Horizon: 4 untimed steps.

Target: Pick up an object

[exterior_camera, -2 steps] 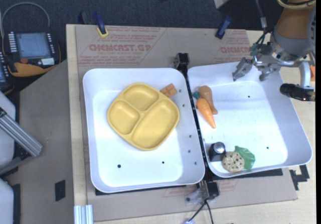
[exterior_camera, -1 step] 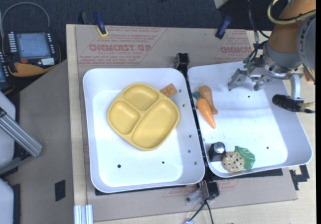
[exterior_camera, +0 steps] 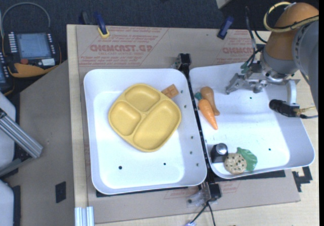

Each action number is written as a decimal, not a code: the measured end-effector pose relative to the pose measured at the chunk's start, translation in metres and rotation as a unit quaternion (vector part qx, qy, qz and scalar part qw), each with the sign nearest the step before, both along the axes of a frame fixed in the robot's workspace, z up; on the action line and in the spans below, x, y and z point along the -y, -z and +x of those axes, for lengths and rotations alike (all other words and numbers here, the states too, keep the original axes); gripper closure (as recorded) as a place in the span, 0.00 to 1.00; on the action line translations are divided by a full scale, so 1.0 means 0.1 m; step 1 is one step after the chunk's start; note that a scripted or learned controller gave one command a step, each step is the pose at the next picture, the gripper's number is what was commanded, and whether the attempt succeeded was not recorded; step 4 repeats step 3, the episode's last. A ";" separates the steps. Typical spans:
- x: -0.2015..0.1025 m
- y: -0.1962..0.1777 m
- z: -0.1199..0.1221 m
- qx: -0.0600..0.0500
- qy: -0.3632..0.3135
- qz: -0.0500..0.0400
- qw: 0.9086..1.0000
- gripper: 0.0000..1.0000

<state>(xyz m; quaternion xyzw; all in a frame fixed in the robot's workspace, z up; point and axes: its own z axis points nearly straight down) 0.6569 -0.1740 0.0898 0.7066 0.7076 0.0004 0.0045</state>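
bins (exterior_camera: 96, 134) 2 | yellow tray (exterior_camera: 145, 117) 1 | carrots (exterior_camera: 207, 113) 2 | cookie (exterior_camera: 234, 163) 1

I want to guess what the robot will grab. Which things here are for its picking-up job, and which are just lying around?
For the job:
gripper, above the right bin
carrot
second carrot-like piece
cookie
green leafy piece
small dark round thing
yellow divided plate and small orange block in the left bin

Just lying around:
handheld screen
blue clamps
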 end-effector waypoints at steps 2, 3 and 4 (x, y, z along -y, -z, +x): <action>-0.03 -0.80 0.05 -0.001 0.000 0.002 1.000 1.00; -0.03 -1.34 0.07 0.000 0.000 0.002 1.000 1.00; -0.03 -1.34 0.07 0.000 0.000 0.002 1.000 1.00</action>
